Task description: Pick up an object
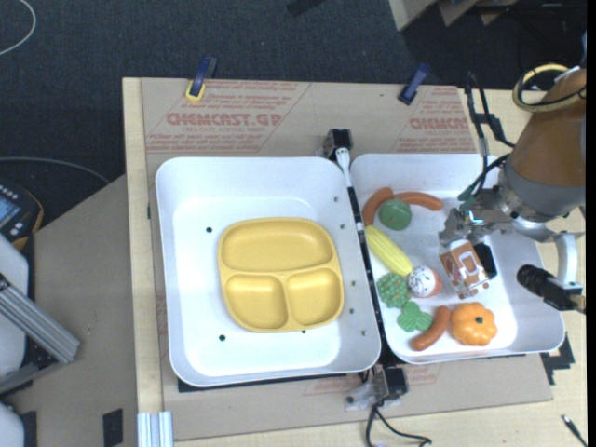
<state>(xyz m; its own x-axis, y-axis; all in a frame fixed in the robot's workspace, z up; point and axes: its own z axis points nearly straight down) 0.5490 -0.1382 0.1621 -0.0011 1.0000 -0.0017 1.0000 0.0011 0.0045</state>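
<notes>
The camera view looks down at a slant on a surface (279, 110) covered with brown printed board, bearing two shallow white bins side by side. The left bin (186, 250) holds a yellow divided plate (279, 273), lying flat near the middle with its two small compartments toward the near side.

The right bin (531, 329) holds a cluster of toy food. An orange sausage (419, 199) curves along the far side, with a green round fruit (395, 214) just beside it. A yellow corn cob (387, 250) lies at a slant near the bin's left wall. Below it sit a piece of broccoli (393, 290), a white speckled ball (421, 280) touching it, and a small green leafy piece (411, 318). A second sausage (433, 329) lies beside a small orange pumpkin (473, 325) at the near edge.

The arm (549, 156) reaches in from the right. Its pincer (466, 266) hangs over the middle of the right bin, just above the pumpkin and beside the speckled ball; whether it is wide or narrow I cannot tell.
</notes>
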